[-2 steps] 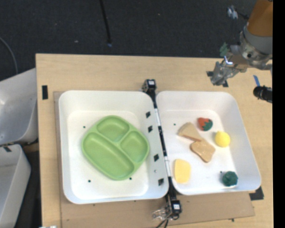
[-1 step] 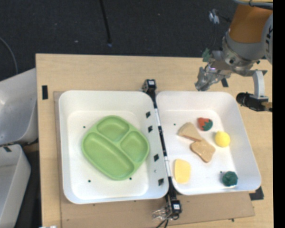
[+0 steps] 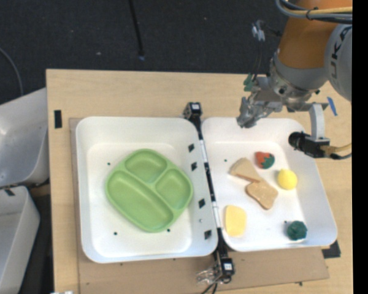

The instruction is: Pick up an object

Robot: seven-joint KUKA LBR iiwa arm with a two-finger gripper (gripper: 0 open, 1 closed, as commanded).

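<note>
The right bin [image 3: 233, 133] holds several food toys: a tan wedge [image 3: 244, 169], a toast slice [image 3: 262, 194], a red strawberry with a green top [image 3: 265, 160], a yellow lemon [image 3: 287, 179], a pale yellow block [image 3: 235, 220] and a dark green broccoli piece [image 3: 297, 229]. My gripper [image 3: 248, 116] hangs over the bin's far left corner, up and left of the toys and apart from them. Nothing shows between its fingers.
The left bin [image 3: 92, 139] holds a green divided plate [image 3: 149, 189]. A black-clipped divider [image 3: 202, 176] runs between the two bins. The wooden bench edge lies beyond both bins, and white containers stand off the bench at the left.
</note>
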